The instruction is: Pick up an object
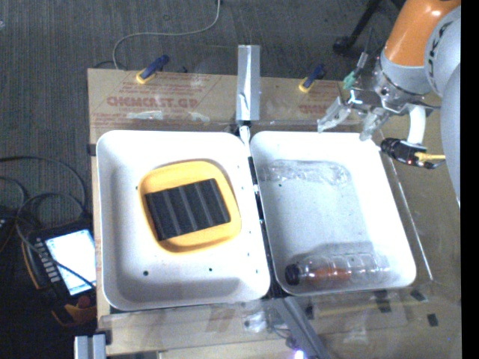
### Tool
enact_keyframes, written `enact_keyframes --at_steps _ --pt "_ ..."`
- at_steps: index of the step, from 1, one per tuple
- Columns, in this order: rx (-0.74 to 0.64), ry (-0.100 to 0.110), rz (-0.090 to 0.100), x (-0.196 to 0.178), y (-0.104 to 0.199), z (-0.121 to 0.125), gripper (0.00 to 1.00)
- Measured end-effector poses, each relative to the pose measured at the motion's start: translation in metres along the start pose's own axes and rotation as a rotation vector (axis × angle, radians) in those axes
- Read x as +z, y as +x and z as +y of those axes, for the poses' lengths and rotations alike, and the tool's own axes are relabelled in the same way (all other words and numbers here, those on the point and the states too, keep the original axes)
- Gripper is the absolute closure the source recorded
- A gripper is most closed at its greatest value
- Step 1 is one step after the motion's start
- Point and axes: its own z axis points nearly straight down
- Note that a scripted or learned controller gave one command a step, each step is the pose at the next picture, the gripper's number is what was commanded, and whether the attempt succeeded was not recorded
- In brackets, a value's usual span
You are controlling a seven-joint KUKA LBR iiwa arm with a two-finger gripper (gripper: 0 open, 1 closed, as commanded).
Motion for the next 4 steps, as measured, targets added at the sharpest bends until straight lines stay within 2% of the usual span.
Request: enact_keyframes --at_steps 1,2,3,4 --pt "-0.032 0.003 0.0 0.026 -0.019 -0.064 0.0" --pt "-0.124 0.002 -0.001 0.054 -0.066 -0.034 0.0" --pt "-0.715 -0.003 0.002 -0.022 -0.016 -0.071 0.0" --pt "-0.624 -0.001 0.005 0.0 -0.033 -0.07 0.0"
